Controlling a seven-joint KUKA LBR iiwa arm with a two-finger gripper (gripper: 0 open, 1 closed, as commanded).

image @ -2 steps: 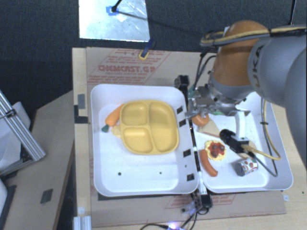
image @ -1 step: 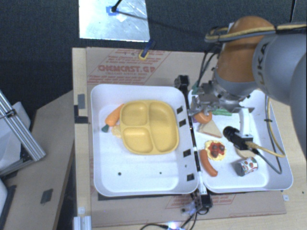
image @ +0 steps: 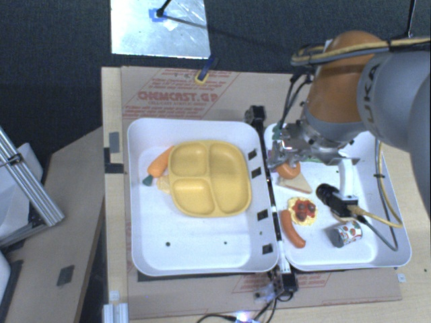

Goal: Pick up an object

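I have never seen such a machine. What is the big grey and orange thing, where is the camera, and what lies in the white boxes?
It is a robot arm, reaching in from the right. One fixed camera looks down on the bench at a slant. The arm's hand hangs over the right bin, right by an orange toy. Nearby lie a pale wedge, a toy pizza, a sausage and a small can. The left bin holds a yellow divided plate with a carrot beside it. Whether the hand holds anything, I cannot tell.
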